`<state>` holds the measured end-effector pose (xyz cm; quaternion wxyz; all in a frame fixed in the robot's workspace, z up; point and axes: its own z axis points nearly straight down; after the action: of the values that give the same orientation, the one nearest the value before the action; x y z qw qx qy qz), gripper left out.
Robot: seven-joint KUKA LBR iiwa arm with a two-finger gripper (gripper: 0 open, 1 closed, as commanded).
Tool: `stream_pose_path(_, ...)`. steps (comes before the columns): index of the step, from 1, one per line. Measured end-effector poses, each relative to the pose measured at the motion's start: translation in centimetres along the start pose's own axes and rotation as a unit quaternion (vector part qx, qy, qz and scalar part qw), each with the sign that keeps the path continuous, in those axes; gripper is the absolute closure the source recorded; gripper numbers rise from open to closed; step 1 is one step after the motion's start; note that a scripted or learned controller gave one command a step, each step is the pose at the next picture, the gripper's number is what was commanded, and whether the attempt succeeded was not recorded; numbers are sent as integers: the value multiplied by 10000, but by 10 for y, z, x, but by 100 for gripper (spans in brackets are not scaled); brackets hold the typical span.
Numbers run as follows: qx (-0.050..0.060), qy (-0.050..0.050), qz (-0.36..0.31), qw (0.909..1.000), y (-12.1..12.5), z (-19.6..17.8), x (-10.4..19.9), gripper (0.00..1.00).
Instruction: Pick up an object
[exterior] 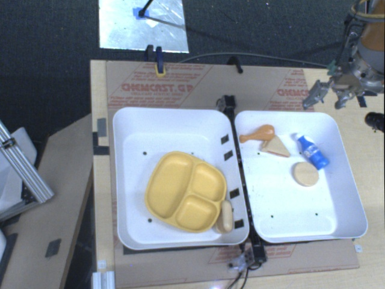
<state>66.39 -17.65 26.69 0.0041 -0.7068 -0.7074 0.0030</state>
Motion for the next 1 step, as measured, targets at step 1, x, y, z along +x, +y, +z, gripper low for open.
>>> stream_pose_path(1,-62,-11,-13,10000,2,-8,1,0)
